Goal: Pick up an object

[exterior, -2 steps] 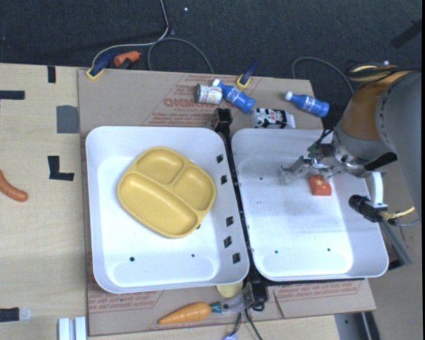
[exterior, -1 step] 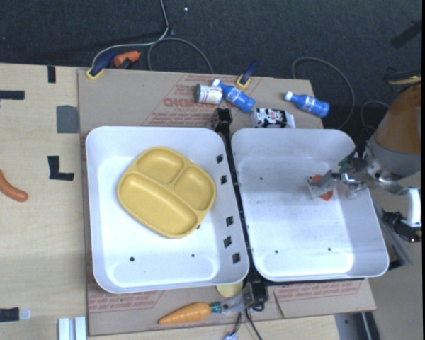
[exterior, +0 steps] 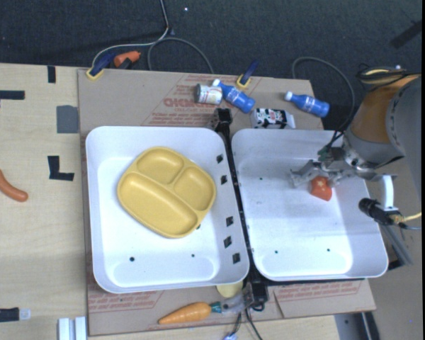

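Small red-orange lump of an object (exterior: 321,188), lying in the right-hand shallow white bin (exterior: 297,257), in its upper right part; roughly chunky, long axis only faintly marked, seeming to run down and to the right, though too small to read any pointing end. Directly above and touching it, or nearly so, the grey two-finger gripper (exterior: 316,176), reaching in from the right. Fingers spread apart, one metal finger (exterior: 300,173) stretching left of the object, the other near its right side; whether the object sits clamped between them cannot be told. Behind the gripper, the grey arm with orange band (exterior: 374,113) at the right edge.

In the left-hand shallow white bin (exterior: 106,250), a yellow plastic plate with three compartments (exterior: 167,190), tilted diagonally, well apart from the red-orange object.

Beyond the bins' far rims, on the brown cardboard sheet (exterior: 138,98): two blue-and-white bottles (exterior: 238,98) (exterior: 308,104), a small white canister (exterior: 208,93), and a black-and-white packet (exterior: 273,118). Near the front edge, an orange toy carrot (exterior: 185,313). Far left on the wooden bench (exterior: 28,246), a reddish toy sausage (exterior: 9,185).
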Action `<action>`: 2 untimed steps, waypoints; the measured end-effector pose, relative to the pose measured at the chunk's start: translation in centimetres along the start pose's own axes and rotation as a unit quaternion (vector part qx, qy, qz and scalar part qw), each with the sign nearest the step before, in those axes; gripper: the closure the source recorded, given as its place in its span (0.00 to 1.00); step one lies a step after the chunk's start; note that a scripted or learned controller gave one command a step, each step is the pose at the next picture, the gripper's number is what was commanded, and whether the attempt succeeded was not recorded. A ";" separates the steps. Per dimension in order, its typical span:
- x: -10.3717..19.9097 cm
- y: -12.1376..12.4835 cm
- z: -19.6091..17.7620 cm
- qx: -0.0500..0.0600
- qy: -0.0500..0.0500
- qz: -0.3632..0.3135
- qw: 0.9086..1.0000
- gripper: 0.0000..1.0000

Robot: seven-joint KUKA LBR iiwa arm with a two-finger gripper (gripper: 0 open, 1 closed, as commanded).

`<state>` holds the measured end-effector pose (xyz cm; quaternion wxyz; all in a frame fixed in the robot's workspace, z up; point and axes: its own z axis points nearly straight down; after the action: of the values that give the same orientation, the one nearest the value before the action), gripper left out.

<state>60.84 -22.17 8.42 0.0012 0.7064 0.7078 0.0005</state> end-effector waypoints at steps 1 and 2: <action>-0.1 0.1 -1.4 -0.004 -0.003 0.000 1.000 1.00; 1.6 -0.6 -2.9 0.002 0.000 0.000 1.000 1.00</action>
<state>60.20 -20.55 11.29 -0.0001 0.7066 0.7076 -0.0006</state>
